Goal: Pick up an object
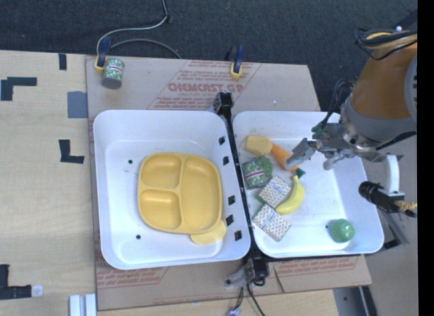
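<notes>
The right bin [352, 192] holds several small items: a yellow block [258, 145], an orange carrot [280, 154], a green packet [258, 171], a banana [291, 198], two checkered packets [274, 190] [272, 222] and a green ball [340, 230]. My gripper [316, 157] hangs over the upper middle of this bin, just right of the carrot. Its fingers are spread open, and between them I see only white bin floor. The left fingertip [298, 154] is close to the carrot's right end.
The left bin [115, 172] carries a yellow divided plate [180, 192] with a small yellow piece [207, 235] at its lower right. A black divider [234, 165] runs between the bins. A small can [112, 72] and clamps [236, 70] sit on the cardboard behind.
</notes>
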You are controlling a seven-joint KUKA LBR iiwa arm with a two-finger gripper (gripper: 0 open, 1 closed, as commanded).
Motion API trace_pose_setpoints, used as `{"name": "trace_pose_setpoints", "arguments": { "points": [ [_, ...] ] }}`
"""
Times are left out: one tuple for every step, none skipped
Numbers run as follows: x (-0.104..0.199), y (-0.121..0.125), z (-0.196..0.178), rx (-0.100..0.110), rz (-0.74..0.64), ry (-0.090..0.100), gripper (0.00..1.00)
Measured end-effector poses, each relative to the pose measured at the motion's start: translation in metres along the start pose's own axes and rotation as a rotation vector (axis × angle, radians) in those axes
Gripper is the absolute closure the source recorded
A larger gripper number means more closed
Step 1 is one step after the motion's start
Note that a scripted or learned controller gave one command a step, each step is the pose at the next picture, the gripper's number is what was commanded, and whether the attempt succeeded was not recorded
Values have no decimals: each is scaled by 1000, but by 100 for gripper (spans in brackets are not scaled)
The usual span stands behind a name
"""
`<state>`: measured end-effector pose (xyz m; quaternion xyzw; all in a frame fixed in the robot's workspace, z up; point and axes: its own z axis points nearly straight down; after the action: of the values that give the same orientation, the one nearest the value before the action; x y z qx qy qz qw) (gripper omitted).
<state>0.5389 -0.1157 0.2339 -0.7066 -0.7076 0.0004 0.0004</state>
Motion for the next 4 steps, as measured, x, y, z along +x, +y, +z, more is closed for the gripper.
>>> {"name": "trace_pose_setpoints", "arguments": {
  "points": [
    [0, 21, 133, -14, 9, -14, 0],
    [-1, 7, 138, -44, 11, -18, 0],
    [3, 18, 146, -6, 9, -15, 0],
    [17, -20, 147, -6, 4, -6, 0]
  ]
}}
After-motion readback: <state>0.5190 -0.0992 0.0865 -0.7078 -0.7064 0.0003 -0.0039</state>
